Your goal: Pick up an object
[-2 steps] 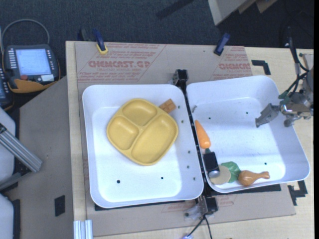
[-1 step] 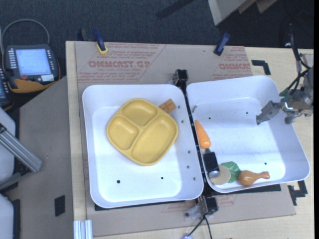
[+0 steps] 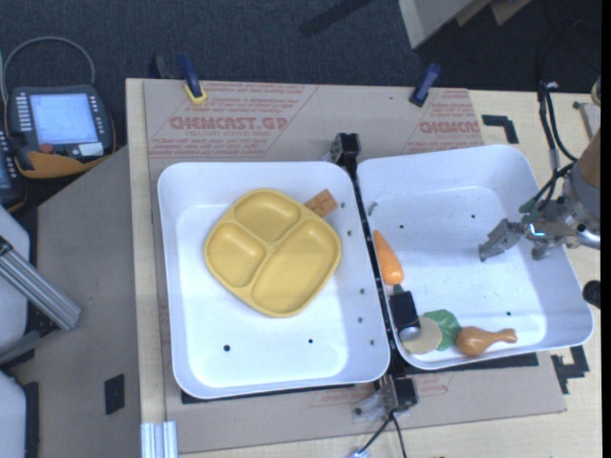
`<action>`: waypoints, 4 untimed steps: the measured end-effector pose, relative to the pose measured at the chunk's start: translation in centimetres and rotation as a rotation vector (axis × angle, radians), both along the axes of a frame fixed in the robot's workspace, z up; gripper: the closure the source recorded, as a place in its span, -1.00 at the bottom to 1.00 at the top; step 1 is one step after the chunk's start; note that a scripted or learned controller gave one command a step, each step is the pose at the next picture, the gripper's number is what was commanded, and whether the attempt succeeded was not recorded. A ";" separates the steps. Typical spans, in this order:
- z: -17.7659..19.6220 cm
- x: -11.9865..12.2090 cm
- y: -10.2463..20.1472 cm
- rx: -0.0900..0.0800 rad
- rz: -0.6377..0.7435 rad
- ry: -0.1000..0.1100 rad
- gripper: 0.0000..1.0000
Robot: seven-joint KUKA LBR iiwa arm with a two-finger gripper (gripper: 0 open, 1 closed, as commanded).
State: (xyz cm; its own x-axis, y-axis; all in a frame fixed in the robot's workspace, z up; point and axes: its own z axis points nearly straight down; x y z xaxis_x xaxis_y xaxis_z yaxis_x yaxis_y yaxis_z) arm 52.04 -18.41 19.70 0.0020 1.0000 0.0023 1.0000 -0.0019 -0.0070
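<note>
My gripper [image 3: 520,243] hangs over the right side of the right bin [image 3: 449,184], its two grey fingers spread open with nothing between them. The bin's objects lie along its left and front edges, well apart from the gripper: an orange carrot [image 3: 387,258], a black block [image 3: 403,307], a beige disc [image 3: 425,337], a green piece [image 3: 444,321] and a brown drumstick [image 3: 485,337]. In the left bin [image 3: 181,284] rests a yellow divided plate [image 3: 272,251], with a small brown piece [image 3: 322,201] sticking out from under its far right edge.
The two bins meet at a black clamp [image 3: 346,146] on a cardboard-covered bench. A teach pendant [image 3: 59,122] lies off the bench at the far left. Cables [image 3: 552,132] hang by the arm at the right edge.
</note>
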 end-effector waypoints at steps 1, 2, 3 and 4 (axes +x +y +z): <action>-6.1 -0.1 -0.1 -0.001 0.001 -0.004 -1.00; -10.9 0.0 -0.3 -0.003 -0.002 -0.008 -1.00; -9.2 0.5 -0.1 -0.003 0.003 -0.023 1.00; -5.0 0.3 -0.5 -0.004 0.002 -0.008 1.00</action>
